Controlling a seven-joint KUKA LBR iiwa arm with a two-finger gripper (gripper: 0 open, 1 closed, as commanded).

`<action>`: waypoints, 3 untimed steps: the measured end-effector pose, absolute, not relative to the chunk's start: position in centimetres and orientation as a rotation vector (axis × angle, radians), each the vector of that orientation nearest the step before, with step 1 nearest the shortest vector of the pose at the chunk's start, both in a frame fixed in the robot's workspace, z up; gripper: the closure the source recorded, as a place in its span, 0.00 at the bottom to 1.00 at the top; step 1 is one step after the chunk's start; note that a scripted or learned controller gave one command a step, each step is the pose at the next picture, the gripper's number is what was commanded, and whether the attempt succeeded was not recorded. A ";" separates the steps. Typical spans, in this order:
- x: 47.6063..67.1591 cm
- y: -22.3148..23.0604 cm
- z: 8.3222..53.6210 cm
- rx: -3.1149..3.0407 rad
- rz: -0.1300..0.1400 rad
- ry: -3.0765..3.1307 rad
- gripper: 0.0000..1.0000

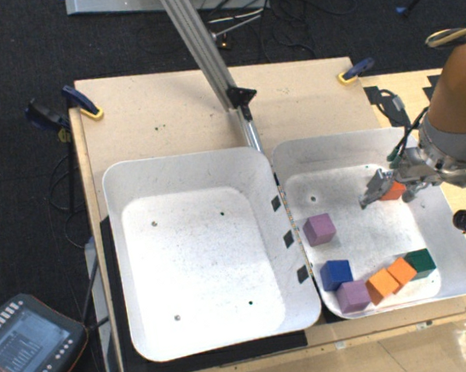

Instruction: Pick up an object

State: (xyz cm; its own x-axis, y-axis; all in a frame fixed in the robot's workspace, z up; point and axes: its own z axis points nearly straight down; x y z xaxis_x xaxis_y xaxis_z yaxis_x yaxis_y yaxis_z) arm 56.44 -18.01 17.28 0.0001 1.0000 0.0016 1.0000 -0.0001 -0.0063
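Observation:
My gripper [386, 188] hangs over the back right part of the right bin [332, 158]. It is shut on a small orange-red block [395, 192], which shows between its grey fingers. Loose in the same bin are a purple cube [319, 229] near the middle and a blue cube [336, 274] towards the front. A second purple cube [354, 295], two orange cubes [383, 283] [402, 271] and a green cube [419, 263] lie in a row along the front right rim.
The left bin [129, 238] sits beside the right one, and their rims meet at the middle. A slanted metal pole [206, 56] comes down to the bins' back junction. Clamps [79, 103] [354, 71] hold the board's back corners. A teach pendant [23, 348] lies at the front left.

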 end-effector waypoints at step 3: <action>55.9 -18.6 10.6 -2.224 -0.002 -2.222 1.00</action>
